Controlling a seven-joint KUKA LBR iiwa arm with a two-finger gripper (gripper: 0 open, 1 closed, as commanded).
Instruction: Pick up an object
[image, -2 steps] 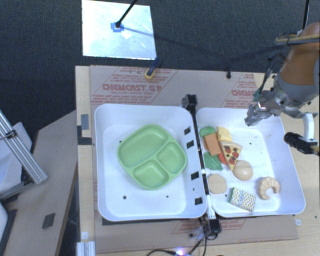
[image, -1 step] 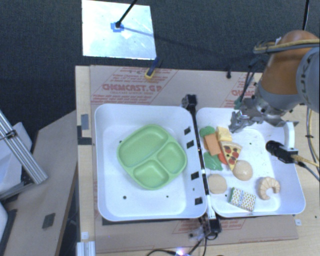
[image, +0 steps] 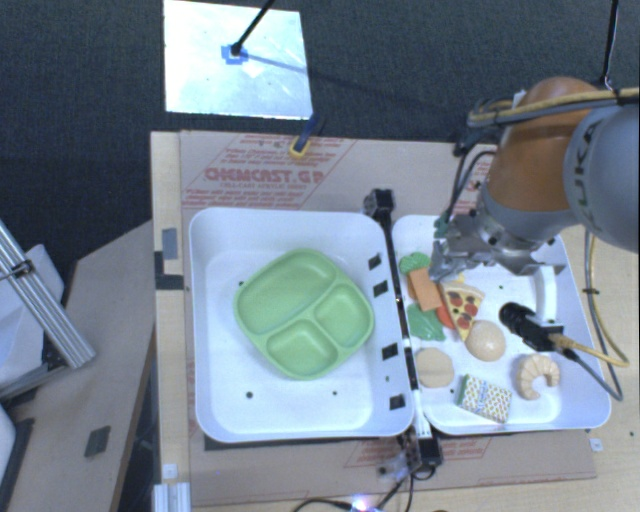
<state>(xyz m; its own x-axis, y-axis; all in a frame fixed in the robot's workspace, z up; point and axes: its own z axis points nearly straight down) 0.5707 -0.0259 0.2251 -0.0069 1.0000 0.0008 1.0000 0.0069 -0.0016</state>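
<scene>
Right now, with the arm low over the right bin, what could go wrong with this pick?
The gripper hangs over a tight cluster: the orange carrot piece, the green leafy pieces and the pizza slice toy touch or nearly touch, so it may catch two or shove one aside. The cluster also sits close to the white right bin's inner wall, where a descent might clip the divider.

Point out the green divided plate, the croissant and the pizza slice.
green divided plate (image: 304, 313): camera view, centre ridge.
croissant (image: 539, 374): camera view, middle of its curve.
pizza slice (image: 463, 305): camera view, its topping.
</scene>
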